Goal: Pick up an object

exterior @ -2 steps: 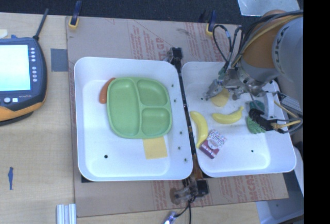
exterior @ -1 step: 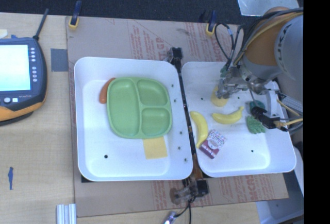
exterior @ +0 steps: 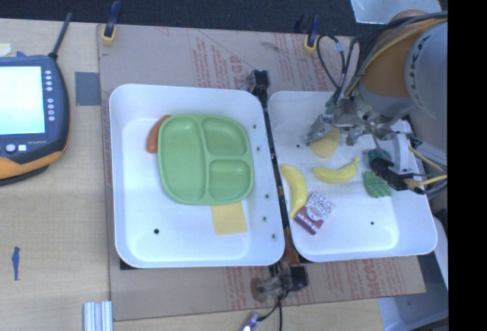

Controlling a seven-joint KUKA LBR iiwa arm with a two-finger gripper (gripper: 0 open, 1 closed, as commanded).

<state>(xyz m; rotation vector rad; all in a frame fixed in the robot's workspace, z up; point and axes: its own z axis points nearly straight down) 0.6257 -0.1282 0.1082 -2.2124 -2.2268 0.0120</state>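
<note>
arm: the grey arm [exterior: 415, 55] with its orange band comes in from the right and bends down over the far part of the right bin [exterior: 380, 242].
gripper: the gripper [exterior: 332, 132] hangs low at the back of the right bin; from where i stand its fingers are a blur of metal, and i cannot tell if they are apart or together.
under the gripper: a pale yellow piece [exterior: 326, 147] lies right below the tool, touching it or nearly so; i cannot say that it is gripped.
right bin, other things: a small banana [exterior: 336, 171] lies just in front of the pale piece; a longer banana [exterior: 294, 186] lies along the left wall; a red and white packet [exterior: 315, 213] sits just beside that banana's near end; a green leafy thing [exterior: 376, 184] lies toward the right, next to a dark part of the arm.
left bin: the left bin [exterior: 137, 238] bears a green divided plate [exterior: 205, 158], an orange-red thing [exterior: 154, 135] peeking from under its left edge, and a yellow square slice [exterior: 229, 218] touching its near edge.
bench: a handheld screen unit [exterior: 30, 116] rests at the far left, well apart from the bins.
</note>
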